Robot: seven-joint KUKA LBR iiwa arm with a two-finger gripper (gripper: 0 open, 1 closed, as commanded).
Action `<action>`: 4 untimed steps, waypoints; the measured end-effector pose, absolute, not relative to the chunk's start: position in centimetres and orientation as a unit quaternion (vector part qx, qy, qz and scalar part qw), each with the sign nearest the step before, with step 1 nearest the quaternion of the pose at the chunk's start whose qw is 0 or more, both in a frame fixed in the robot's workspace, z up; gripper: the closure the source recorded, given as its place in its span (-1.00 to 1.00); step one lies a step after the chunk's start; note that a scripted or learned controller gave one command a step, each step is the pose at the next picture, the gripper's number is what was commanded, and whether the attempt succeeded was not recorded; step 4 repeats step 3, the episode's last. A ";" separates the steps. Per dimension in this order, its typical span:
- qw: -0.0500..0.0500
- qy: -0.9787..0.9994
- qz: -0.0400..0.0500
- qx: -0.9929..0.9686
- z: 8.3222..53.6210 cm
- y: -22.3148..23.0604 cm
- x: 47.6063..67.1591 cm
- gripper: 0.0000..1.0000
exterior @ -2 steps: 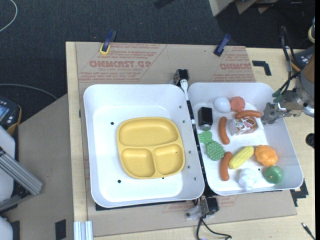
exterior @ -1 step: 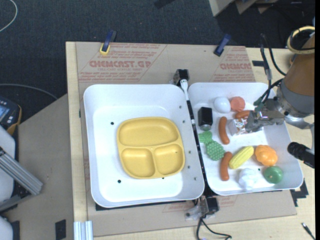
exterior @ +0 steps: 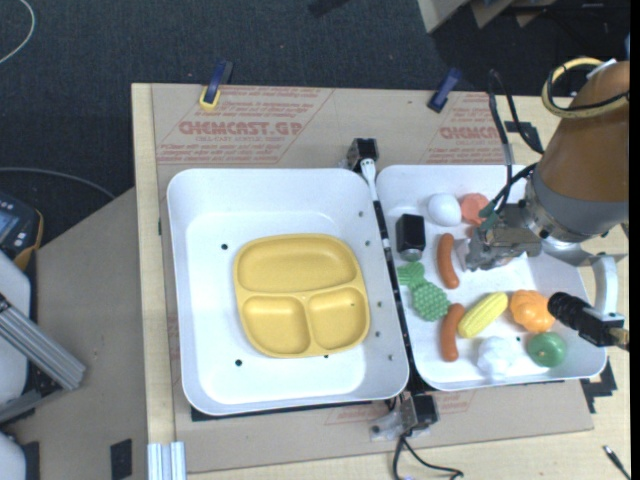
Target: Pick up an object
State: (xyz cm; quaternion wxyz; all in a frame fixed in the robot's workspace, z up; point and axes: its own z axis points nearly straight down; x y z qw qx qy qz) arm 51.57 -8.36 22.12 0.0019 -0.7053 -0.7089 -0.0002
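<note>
Camera view, from above and at a slant: 2 white bins side by side on a bench. Left bin (exterior: pixel 195 298) holds 1 yellow tray (exterior: pixel 300 293) with 3 compartments, lying flat near its middle. Right bin (exterior: pixel 400 183) holds the loose items: black block (exterior: pixel 410 234) near the divider; white egg (exterior: pixel 443 208) and an orange-pink piece (exterior: pixel 473 206) toward the far side; 2 sausages, one (exterior: pixel 447 260) just left of the gripper, the other (exterior: pixel 452 330) nearer the front; 2 green pieces (exterior: pixel 425 293) beside the divider; corn (exterior: pixel 482 313); an orange item (exterior: pixel 530 310); a green round item (exterior: pixel 546 349); a white lump (exterior: pixel 494 356) at the near edge. Arm (exterior: pixel 590 158) enters from the right, its orange band above the grey wrist. Gripper (exterior: pixel 490 248) hangs low over the right bin, between the far sausage and the orange item, just beyond the corn. How far it is open cannot be told; nothing is seen held in it, and contact with any item cannot be judged.
</note>
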 end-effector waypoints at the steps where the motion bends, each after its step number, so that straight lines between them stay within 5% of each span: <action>1: 0.003 -0.709 0.000 -0.705 21.6 -2.8 50.2 1.00; 4: 0.001 -0.708 0.000 -0.706 22.7 -3.0 49.8 1.00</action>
